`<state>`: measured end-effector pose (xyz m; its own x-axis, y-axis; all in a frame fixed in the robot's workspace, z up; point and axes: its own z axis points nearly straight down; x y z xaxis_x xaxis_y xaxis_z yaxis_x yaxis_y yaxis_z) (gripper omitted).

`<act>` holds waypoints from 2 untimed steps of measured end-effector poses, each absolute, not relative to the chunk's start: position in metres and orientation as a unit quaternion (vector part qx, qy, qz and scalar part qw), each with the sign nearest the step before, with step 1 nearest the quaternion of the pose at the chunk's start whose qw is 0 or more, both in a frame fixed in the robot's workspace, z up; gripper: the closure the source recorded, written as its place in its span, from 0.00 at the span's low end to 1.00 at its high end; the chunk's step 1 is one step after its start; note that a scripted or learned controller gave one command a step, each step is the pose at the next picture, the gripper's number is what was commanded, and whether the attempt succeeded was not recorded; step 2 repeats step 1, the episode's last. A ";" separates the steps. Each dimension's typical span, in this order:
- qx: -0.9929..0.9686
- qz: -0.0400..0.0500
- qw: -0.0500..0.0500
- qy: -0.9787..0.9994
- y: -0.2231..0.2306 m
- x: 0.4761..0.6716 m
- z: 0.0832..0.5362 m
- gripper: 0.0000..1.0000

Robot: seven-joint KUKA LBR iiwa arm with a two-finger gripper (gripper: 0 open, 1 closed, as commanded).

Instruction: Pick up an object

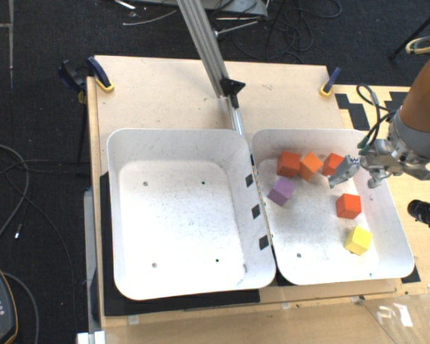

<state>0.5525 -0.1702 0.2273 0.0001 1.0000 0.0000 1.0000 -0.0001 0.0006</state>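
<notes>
In the right bin lie several small blocks. A red-orange block, an orange block and a red block form a row near the far wall. Apart from them lie a purple block, another red block and a yellow block. My gripper hangs over the bin's far right part, just right of the red block in the row and above the lone red block. It is open, with nothing between its fingers.
The left bin sits beside the right one, their rims meeting at the middle. A slanted metal pole rises from behind the bins. Clamps hold the wooden bench's far corners.
</notes>
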 end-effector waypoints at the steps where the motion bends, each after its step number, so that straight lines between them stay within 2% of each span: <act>1: 0.705 0.000 0.001 0.709 -0.156 0.635 0.140 0.00; 2: 0.705 0.000 0.001 0.709 -0.156 0.635 0.140 0.00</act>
